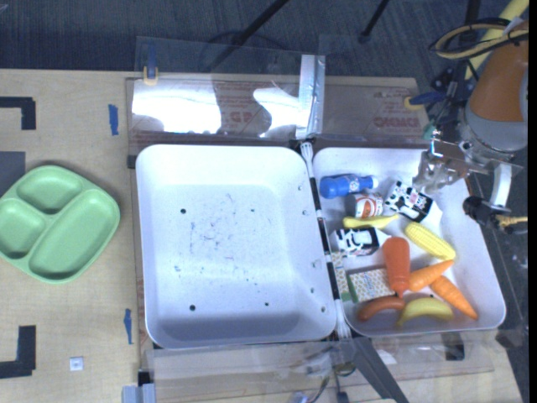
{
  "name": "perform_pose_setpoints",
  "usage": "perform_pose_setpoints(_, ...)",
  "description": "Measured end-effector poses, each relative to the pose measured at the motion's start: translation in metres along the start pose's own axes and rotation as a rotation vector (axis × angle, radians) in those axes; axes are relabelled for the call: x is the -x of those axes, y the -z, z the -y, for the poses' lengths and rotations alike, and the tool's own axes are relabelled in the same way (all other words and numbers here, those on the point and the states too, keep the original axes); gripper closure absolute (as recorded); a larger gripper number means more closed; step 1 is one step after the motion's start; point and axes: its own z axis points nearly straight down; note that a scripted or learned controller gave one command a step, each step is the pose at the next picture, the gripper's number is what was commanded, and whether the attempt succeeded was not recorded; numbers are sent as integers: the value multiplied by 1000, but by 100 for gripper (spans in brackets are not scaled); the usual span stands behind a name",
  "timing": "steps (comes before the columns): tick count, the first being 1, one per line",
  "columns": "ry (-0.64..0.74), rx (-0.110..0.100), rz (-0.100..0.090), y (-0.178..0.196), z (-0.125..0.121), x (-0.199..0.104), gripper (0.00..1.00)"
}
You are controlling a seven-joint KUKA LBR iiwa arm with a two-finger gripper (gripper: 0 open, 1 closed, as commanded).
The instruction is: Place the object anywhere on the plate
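On the far left of the bench sits the green plate (57, 222), well apart from the toys. The right bin (491, 296) holds light, stiff, slick plastic food; the corn (430, 241) looks easiest, pinched across its middle. Above the bin's upper edge, the gripper (438, 171) hovers, jaw state unclear.

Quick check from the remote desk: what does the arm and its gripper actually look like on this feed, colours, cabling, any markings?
The arm has an orange band above a grey wrist section. Yellow and dark cables loop beside it near the top right. The gripper is a small metallic, silvery-grey piece below the wrist, with a black part alongside it. No markings are readable at this resolution.
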Motion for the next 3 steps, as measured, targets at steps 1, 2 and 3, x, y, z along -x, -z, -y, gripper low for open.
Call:
perform_pose_setpoints(1, 170, 1, -1, -63, 59, -37, 100)
perform_pose_setpoints(2, 264, 3, -1, -2, 20, -105, 100)
perform_pose_setpoints(3, 117, -2, -1, -3, 59, -140, 100)
